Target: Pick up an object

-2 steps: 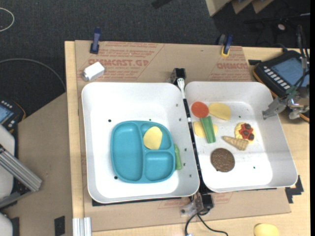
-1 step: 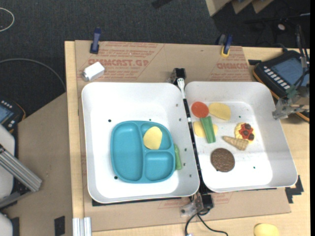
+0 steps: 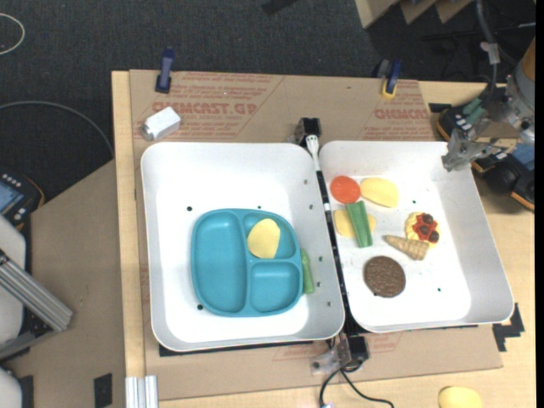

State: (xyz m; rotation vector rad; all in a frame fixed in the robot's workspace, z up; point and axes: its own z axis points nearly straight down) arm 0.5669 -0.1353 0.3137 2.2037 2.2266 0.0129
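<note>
Brown cookie (image 3: 385, 276) near front, claw (image 3: 460, 153) well apart

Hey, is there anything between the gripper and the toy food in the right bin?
Nothing visible does. The gripper hangs over the right bin's back right corner, and bare white floor lies between it and the nearest pieces, the yellow piece and the pizza slice.

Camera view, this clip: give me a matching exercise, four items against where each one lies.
Items:
1. yellow piece
2. brown disc
3. red disc
4. claw

Places:
A. right bin, front part
B. teal tray's upper compartment, left bin
C. over the right bin's far right corner
D. right bin, far left part

Pairs: 1-B, 2-A, 3-D, 4-C
</note>
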